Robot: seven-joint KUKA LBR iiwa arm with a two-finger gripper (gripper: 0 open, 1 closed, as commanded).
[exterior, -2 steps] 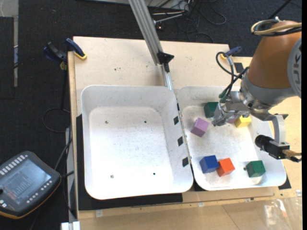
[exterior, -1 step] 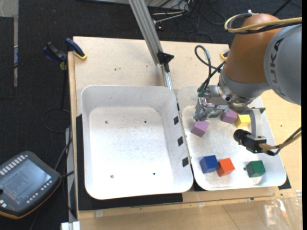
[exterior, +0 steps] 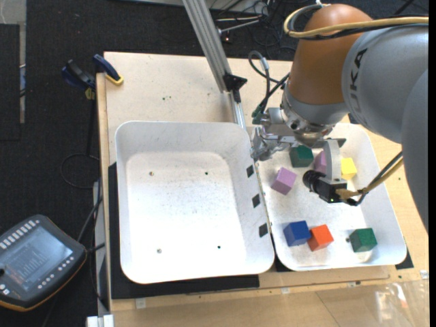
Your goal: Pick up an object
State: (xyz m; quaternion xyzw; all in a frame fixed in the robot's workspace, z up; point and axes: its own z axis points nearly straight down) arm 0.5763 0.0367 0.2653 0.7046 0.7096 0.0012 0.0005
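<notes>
The right bin [exterior: 388, 213] holds several small cubes. A purple cube [exterior: 285, 180] lies near its left wall, with a dark green cube [exterior: 300, 157] just behind it and a yellow cube [exterior: 348, 167] further right. Along the front sit a blue cube [exterior: 296, 232], an orange cube [exterior: 321, 237] touching it, and a green cube [exterior: 363, 239]. My gripper [exterior: 261, 147] hangs low over the back left corner of this bin, close to the wall between the bins, a little left of the purple and dark green cubes. The wrist hides part of the bin's back.
The left bin [exterior: 129, 182] stands beside the right one, sharing a raised middle wall [exterior: 255, 189]. A slanted metal rail [exterior: 208, 33] runs down to the bins' back edge. A blue and yellow clamp [exterior: 92, 73] sits at the bench's back left corner, a pendant [exterior: 34, 257] off its front left.
</notes>
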